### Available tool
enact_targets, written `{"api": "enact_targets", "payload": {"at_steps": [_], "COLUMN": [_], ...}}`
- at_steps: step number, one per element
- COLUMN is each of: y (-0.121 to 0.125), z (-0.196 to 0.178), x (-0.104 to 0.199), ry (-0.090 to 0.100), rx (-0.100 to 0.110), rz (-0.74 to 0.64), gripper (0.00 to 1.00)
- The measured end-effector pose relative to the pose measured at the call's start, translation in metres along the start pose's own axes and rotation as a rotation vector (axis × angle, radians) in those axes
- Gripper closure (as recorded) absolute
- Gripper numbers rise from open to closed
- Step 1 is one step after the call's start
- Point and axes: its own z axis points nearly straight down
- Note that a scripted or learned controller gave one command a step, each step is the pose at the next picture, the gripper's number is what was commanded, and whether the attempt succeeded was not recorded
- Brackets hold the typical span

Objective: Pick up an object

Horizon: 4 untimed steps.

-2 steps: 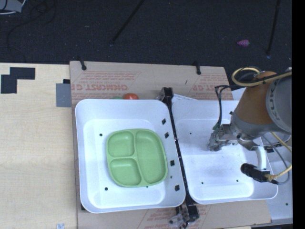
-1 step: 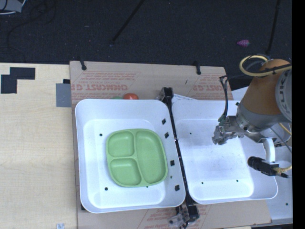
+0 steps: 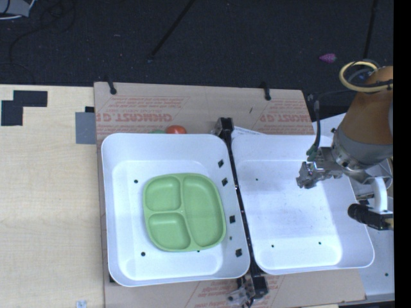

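The gripper (image 3: 309, 175) hovers at three o'clock over the right bin (image 3: 292, 262); whether it is spread or pressed together cannot be told. The green divided plate (image 3: 184, 212) lies untouched in the left bin (image 3: 122, 172), at nine o'clock from the gripper, so the pick-up looks not yet begun.

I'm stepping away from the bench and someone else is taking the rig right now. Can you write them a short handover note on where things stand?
Gripper: over the right bin, near its right side, nothing seen between its fingers; open or shut is not readable from this view.
Objects: a green divided plate lies flat in the left bin. A small red object sits behind the left bin's far rim, on the cardboard.
Done: nothing picked up yet.
Left: move to an object, likely the plate, grasp and lift.
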Motion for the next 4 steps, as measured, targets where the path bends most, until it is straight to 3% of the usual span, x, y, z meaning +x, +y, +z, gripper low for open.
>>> {"api": "enact_targets", "payload": {"at_steps": [1, 4], "y": [0.001, -0.010], "z": [-0.053, -0.025], "x": [-0.001, 0.154], "ry": [0.000, 0.003], "rx": [-0.001, 0.007], "rz": [-0.003, -0.007], "gripper": [1.00, 1.00]}}
